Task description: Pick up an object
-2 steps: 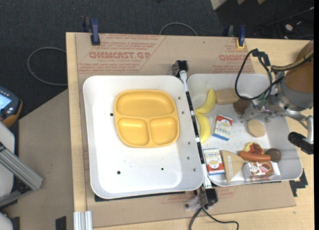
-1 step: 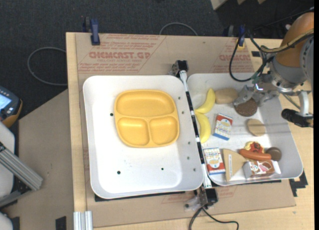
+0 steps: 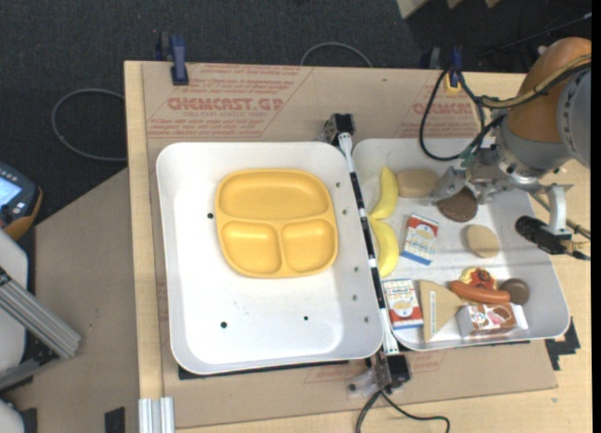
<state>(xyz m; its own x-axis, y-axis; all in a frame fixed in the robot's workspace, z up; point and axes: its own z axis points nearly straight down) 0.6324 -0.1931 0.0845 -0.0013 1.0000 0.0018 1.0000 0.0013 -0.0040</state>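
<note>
The right white bin (image 3: 554, 314) holds several toy foods. A yellow banana (image 3: 383, 220) lies along its left wall. At the back sit a tan bun (image 3: 416, 183) and a dark brown disc (image 3: 458, 207). A red, white and blue carton (image 3: 421, 238) and a tan oval (image 3: 483, 240) lie mid-bin. Toward the front are a hot dog (image 3: 481, 288), a second carton (image 3: 402, 301) and a tan wedge (image 3: 438, 307). My gripper (image 3: 466, 185) hangs at the back of this bin, right over the brown disc's upper edge. Its tips blur into the disc.
The left bin (image 3: 188, 262) carries a yellow divided tray (image 3: 276, 221). The grey and orange arm (image 3: 549, 112) comes in over the right bin's back right corner. A black part (image 3: 542, 232) sticks out near the right wall. Cables loop behind the bins.
</note>
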